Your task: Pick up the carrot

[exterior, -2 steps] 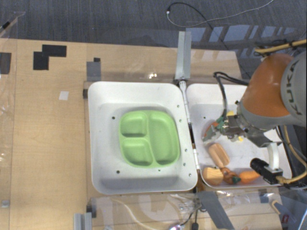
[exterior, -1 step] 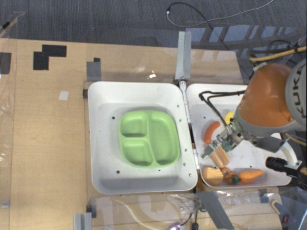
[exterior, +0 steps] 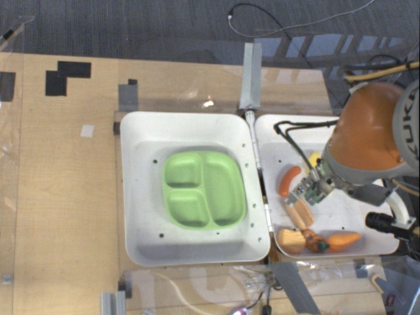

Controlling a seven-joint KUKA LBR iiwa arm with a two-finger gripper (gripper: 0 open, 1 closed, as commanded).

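The carrot [exterior: 342, 241] lies along the front edge of the right bin [exterior: 275, 136], orange, with its green top pointing left. My gripper [exterior: 310, 191] hangs over the middle of that bin, behind and to the left of the carrot and apart from it. It sits just above a tan stick-shaped item [exterior: 300, 214]. The arm's orange band [exterior: 367, 133] covers the back right of the bin.
A red sausage [exterior: 289, 180] lies left of the gripper. A tan rounded food piece [exterior: 291, 240] rests in the front left corner, touching the carrot's green top. Something yellow [exterior: 314, 159] peeks out beside the arm. The left bin [exterior: 141, 241] holds a green divided plate [exterior: 203, 189].
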